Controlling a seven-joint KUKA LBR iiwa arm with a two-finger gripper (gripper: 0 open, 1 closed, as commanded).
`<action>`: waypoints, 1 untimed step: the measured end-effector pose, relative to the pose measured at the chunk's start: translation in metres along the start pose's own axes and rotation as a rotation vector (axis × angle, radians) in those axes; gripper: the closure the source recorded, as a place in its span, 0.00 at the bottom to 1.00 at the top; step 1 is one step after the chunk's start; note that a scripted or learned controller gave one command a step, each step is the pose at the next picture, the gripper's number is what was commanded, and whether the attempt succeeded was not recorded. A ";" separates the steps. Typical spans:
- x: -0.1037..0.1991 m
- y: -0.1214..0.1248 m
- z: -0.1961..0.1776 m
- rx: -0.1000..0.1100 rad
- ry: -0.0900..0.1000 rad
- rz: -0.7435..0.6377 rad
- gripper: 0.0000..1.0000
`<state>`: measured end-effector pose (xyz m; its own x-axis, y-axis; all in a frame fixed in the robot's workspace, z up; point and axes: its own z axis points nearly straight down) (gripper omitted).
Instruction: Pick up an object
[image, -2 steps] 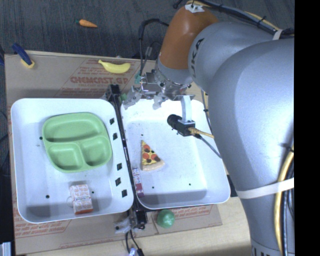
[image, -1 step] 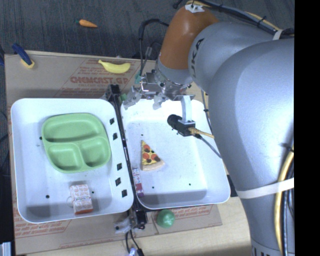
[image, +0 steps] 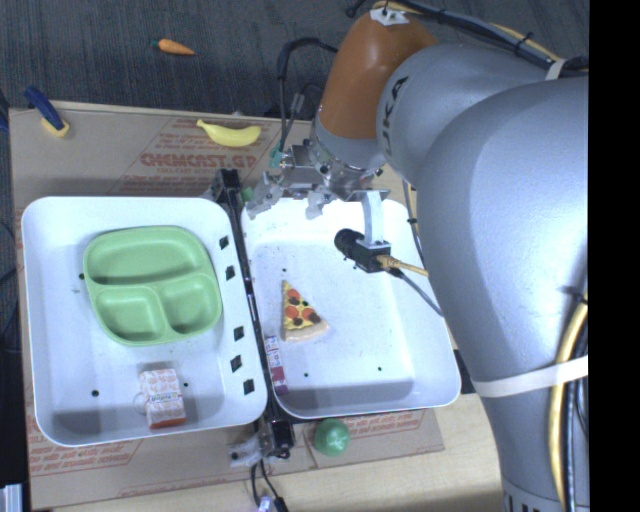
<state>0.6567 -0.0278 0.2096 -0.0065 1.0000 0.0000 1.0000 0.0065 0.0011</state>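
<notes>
A green ball (image: 331, 436) rests on the worktop just in front of the right bin (image: 425, 385). Inside that bin lies a pizza slice (image: 300, 312), well apart from the gripper (image: 297, 190), which hangs over the bin's far rim. I cannot tell whether the gripper is spread or closed.

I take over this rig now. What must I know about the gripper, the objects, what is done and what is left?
Gripper: at the far edge of the right bin, near the divider; no object seen in it.
Right bin: pizza slice.
Left bin: green tray, packet.
Outside the bins: banana, green ball.
Done: no pick yet.
Left: grasp one object and lift it; the pizza slice looks nearest.
</notes>
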 end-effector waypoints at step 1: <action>0.000 0.000 0.000 0.000 0.000 0.000 0.00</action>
<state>0.6567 -0.0278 0.2096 -0.0065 1.0000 0.0000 1.0000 0.0065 0.0011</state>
